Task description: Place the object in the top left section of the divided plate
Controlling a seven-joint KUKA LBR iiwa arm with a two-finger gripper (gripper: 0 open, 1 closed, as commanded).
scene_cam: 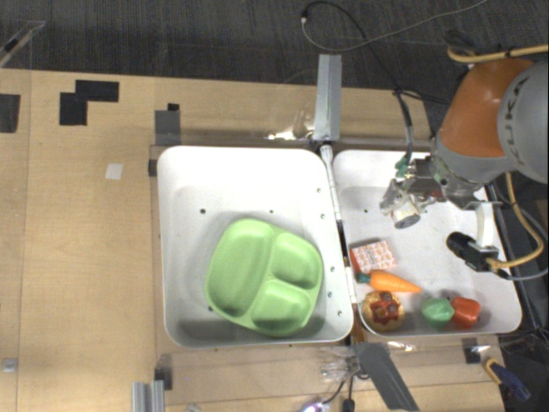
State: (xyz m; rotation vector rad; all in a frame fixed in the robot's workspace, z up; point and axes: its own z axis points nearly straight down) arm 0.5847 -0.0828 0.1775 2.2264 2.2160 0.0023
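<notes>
A green divided plate [262,273] with three sections lies tilted in the near half of the left bin [184,196]. My gripper [405,213] hangs over the upper middle of the right bin [364,174], apart from the toys below it. Nearest to it, toward the front, is a pink checkered packet [372,255]. Just below the packet, an orange carrot [393,281] lies across the bin. Nothing shows between the gripper and the bin floor.
Along the right bin's front edge sit a round red-and-yellow toy [383,309], a green toy [437,311] and a red toy [466,310]. A black connector and cables [470,249] hang by the arm. A metal post [328,93] stands behind the bins' shared wall.
</notes>
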